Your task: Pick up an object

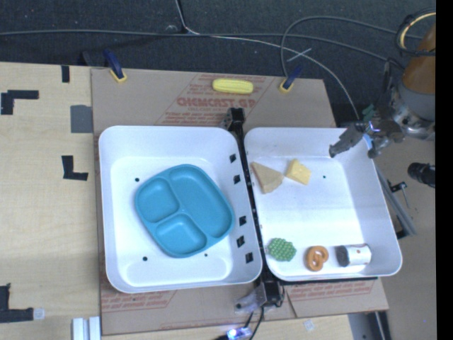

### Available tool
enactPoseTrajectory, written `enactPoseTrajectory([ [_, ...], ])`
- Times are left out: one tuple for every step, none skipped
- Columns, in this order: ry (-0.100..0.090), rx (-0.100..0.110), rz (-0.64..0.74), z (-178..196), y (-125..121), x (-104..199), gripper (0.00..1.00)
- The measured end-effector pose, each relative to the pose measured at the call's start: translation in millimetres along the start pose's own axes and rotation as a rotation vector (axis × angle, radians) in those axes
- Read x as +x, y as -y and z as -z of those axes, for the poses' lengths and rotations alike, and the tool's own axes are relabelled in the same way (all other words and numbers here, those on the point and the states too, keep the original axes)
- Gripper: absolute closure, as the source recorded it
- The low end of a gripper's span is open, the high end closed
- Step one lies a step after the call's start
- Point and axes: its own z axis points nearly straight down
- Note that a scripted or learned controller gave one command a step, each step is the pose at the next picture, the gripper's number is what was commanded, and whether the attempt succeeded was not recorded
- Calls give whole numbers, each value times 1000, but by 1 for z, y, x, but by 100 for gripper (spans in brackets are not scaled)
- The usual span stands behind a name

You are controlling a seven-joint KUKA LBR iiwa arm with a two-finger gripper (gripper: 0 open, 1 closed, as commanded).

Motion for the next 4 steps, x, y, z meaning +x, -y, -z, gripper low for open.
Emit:
enactPoseTrajectory([
  [3,-13,4,8,-3,1,0],
  [3,-9,4,-41,-9,-5,0],
  [3,-10,5,-86,-15,-6,0],
  [3,-8,4,-143,-5,-9,0],
])
